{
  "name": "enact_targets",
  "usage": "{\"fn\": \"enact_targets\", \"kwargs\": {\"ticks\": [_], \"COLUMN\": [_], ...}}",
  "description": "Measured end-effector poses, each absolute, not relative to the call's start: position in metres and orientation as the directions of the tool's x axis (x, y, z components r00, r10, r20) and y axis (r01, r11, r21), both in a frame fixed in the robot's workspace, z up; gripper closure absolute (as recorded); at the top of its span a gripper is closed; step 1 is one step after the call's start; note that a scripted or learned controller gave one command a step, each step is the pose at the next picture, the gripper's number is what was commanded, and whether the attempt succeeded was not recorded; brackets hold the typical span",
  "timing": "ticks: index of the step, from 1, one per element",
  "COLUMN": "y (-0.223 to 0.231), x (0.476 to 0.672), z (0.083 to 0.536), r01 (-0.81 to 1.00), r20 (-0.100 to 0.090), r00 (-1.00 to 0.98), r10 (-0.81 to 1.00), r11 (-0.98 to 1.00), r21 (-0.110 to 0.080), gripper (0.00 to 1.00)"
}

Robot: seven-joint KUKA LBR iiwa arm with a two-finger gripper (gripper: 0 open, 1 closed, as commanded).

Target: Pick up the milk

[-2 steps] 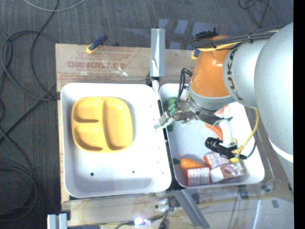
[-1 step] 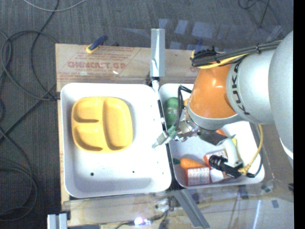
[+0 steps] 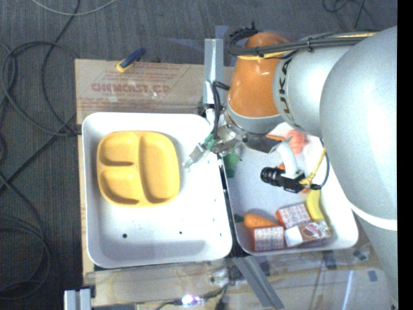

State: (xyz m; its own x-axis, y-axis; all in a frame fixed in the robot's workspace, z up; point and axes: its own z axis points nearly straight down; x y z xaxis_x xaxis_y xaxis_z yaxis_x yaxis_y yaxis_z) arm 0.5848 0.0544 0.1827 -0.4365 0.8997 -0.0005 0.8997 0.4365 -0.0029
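Several small red and white cartons lie at the front of the right bin [image 3: 348, 234]. One of them [image 3: 292, 214] sits just behind the other two [image 3: 268, 238], and I cannot tell which is the milk. My gripper [image 3: 211, 149] hangs over the wall between the two bins, well behind and left of the cartons. It reaches slightly over the left bin [image 3: 161, 237], and nothing shows in its grasp. The arm's orange band [image 3: 255, 82] and grey body cover the back of the right bin.
A yellow divided plate [image 3: 138, 167] lies in the left bin. The right bin also holds a carrot [image 3: 257, 220], a banana [image 3: 314, 204] and a green item [image 3: 230, 163] by the dividing wall. A black device [image 3: 282, 176] sticks out under the arm.
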Motion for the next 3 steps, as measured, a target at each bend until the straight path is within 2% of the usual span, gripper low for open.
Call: {"fn": "enact_targets", "kwargs": {"ticks": [1, 2, 3], "y": [0.034, -0.015, 0.01], "x": [0.589, 0.533, 0.663], "z": [0.183, 0.183, 0.184], "r01": [0.894, 0.821, 0.754], "r20": [-0.003, 0.0, -0.001], "r00": [-0.447, -0.571, -0.657], "r10": [0.894, 0.821, 0.754], "r11": [0.447, 0.571, 0.657], "r21": [-0.004, -0.003, -0.002], "gripper": [0.0, 0.0, 0.0]}}
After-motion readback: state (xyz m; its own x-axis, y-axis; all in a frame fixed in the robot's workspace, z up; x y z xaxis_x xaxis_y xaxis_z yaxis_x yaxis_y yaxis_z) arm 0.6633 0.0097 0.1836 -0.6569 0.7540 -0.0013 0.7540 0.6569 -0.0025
